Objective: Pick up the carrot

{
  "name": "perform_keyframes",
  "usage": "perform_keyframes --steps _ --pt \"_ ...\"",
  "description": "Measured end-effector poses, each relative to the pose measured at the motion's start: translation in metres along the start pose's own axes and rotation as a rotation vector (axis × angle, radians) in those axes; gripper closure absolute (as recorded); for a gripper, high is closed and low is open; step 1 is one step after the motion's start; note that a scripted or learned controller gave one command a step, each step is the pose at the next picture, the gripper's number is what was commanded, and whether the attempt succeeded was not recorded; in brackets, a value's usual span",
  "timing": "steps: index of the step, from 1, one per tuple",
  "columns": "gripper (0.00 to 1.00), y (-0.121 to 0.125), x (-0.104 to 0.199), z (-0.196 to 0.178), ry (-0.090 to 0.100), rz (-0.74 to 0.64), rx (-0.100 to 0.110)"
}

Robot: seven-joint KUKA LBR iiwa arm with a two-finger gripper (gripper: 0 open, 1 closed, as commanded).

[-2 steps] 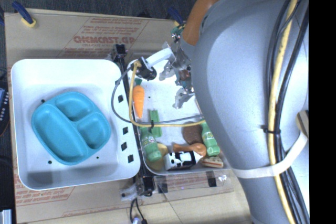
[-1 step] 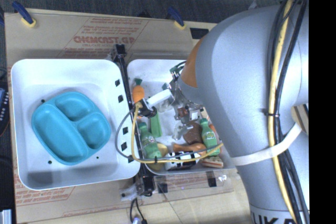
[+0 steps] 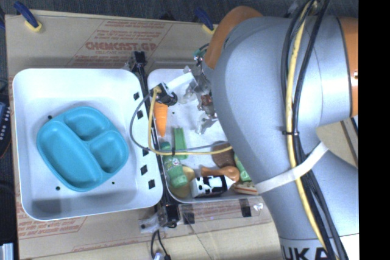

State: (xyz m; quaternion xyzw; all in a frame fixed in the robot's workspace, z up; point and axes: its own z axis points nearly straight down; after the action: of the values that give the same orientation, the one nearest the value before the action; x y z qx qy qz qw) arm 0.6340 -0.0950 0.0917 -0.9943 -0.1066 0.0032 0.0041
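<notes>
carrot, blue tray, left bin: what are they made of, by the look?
Carrot: likely moulded plastic toy; even orange, smooth.
Blue tray: plastic, probably; one even colour, rounded moulded compartments, soft sheen.
Left bin: white plastic, seemingly; thin rounded rim, smooth matte walls.
None is certain from look alone.

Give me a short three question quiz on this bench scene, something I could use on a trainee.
1. True or false: the carrot lies in the bin that holds the blue tray.
2. Which side of the right bin is the carrot nearest in the camera view? A) left wall B) right wall C) middle
3. Fill in: the blue tray has ___ compartments.

Key
1. False. The carrot lies in the right bin; the blue tray sits in the left one.
2. A. It lies along the left wall, close to the divide between the bins.
3. Three.

The gripper is over the right bin, to the right of the carrot, with nothing seen between its fingers.
</notes>
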Motion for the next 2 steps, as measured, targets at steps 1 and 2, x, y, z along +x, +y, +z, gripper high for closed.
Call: perform_keyframes --steps 1,2 --pt "1.00 -0.003 0.000 -0.010 -0.008 -0.014 0.008" --pt "1.00 -0.094 -0.055 -0.102 0.003 -0.024 0.000"
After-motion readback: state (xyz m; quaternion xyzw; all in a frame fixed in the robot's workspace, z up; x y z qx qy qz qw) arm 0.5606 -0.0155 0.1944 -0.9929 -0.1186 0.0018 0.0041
